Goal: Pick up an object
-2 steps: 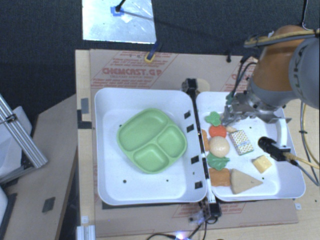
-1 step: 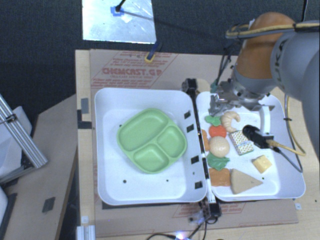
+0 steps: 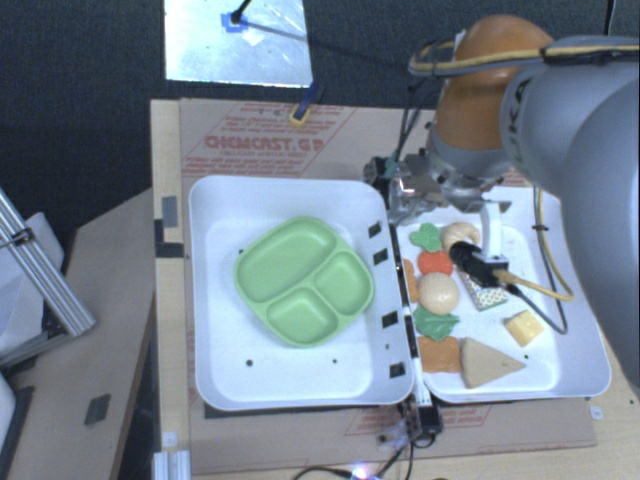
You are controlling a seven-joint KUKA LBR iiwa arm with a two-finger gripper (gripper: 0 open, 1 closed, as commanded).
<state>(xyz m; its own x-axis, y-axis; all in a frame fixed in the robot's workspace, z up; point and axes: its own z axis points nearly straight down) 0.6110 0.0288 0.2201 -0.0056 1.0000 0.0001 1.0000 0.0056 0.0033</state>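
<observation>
The right bin [image 3: 575,363] holds several toy foods. Among them are a green leafy piece [image 3: 428,236], a beige round piece [image 3: 460,233], a red-orange piece [image 3: 435,263], a cream ball [image 3: 438,291], another green piece [image 3: 435,321], an orange slab [image 3: 440,354], a tan wedge [image 3: 488,363] and a yellow cube [image 3: 522,326]. My gripper [image 3: 405,196] hangs over the far left corner of this bin, just above the green leafy piece. Its tip is hard to make out against the bin wall.
The left bin [image 3: 215,368] holds a light green divided plate [image 3: 303,281]. A small checkered tile [image 3: 487,296] lies in the right bin beside the cream ball. The grey arm [image 3: 570,118] covers the right bin's far right side. Cardboard [image 3: 265,143] lies under both bins.
</observation>
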